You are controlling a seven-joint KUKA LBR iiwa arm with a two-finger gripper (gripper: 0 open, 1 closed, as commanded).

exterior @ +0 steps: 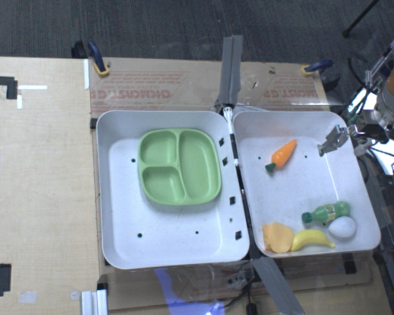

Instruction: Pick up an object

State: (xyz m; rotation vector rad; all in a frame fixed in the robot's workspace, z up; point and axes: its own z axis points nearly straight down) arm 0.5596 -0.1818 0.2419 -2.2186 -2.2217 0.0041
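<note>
- A pale wooden tabotop is not seen bare everywhere: a pale wooden tabletop (pixel 39 195) is seen from above against dark carpet, with two shallow white bins side by side on it; a cardboard sheet lies under their far edge.
- The left bin (pixel 118 241) holds a green divided plate (pixel 180 167), which sits well apart from everything else.
- In the right bin (pixel 302 195), a toy carrot (pixel 283 155) lies alone toward the far side, while a green bottle (pixel 326 213), a white egg (pixel 342 228), a banana (pixel 312 240) and a yellow chip-like piece (pixel 278 237) are crowded in the near right corner.
- The gripper (pixel 331 141) hangs over the far right of the right bin, near the bin wall, with nothing between its fingers; whether they are spread or closed cannot be told.
- A descent where it now hangs would likely close on bare bin floor, since the carrot lies to its left.
- In the crowded corner, a neighbour could be pinched or knocked, and the round egg may roll away.
- The bin wall close by could be struck by a finger.
</note>
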